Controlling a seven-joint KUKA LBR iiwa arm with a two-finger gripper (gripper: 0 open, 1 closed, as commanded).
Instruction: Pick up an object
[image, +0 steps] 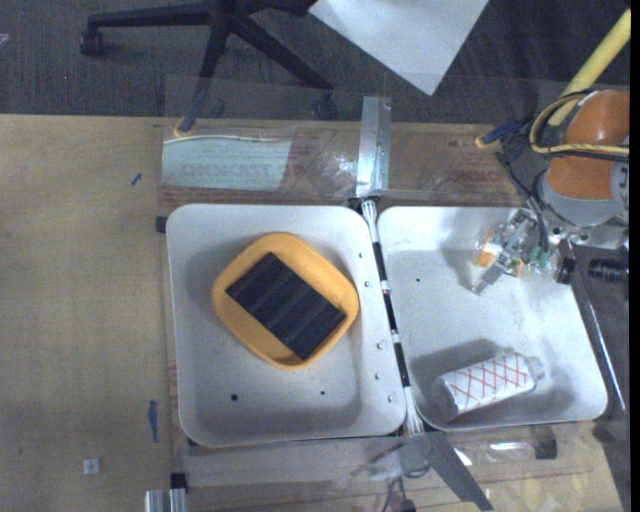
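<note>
Camera view, two white bins (200, 400), one orange pad (285, 299) left, one patterned tube (487, 381) right, end effector (508, 252) grip unclear

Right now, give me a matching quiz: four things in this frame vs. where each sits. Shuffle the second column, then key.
Things:
1. yellow pad with the dark ribbed panel
2. white cylinder with the red crisscross pattern
3. gripper
4. metal divider post

Places:
A. over the far part of the right bin
B. lying in the near part of the right bin
C. standing at the far edge, where the two bins meet
D. in the middle of the left bin

Pairs: 1-D, 2-B, 3-A, 4-C
</note>
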